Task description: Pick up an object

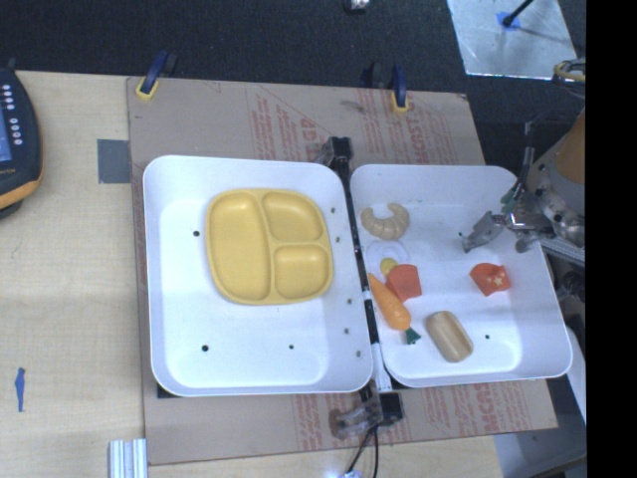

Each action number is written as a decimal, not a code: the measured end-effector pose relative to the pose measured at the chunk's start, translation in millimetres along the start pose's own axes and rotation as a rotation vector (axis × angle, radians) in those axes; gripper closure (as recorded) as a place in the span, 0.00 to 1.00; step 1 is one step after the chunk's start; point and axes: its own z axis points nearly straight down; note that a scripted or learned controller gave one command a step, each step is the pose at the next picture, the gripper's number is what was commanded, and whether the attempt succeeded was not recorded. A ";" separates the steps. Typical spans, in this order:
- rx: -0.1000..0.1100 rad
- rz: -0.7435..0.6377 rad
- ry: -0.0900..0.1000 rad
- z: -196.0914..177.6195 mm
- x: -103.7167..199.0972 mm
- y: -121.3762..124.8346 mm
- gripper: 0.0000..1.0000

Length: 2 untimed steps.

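The right bin (pixel 537 361) holds a pale croissant (pixel 384 220), a red block (pixel 404 282), an orange carrot (pixel 390 305), a tan bread roll (pixel 449 336) and a red strawberry-like piece (pixel 490 279). A small yellow and white bit (pixel 387 264) lies just above the red block. My gripper (pixel 482 232) reaches in from the right, low over the bin's right side, above and slightly left of the red strawberry piece. Its dark fingers point left and nothing shows between them.
The left bin (pixel 179 357) bears a yellow divided plate (pixel 269 245). A black hinge strip (pixel 355 267) runs between the bins. Both bins rest on a cardboard sheet (pixel 249 118) held by clamps. A teach pendant (pixel 15 137) lies at the far left.
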 end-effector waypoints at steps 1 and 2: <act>0.001 -0.003 0.004 54.8 3.9 -39.8 0.00; -0.005 -0.004 0.000 41.2 2.0 -37.3 1.00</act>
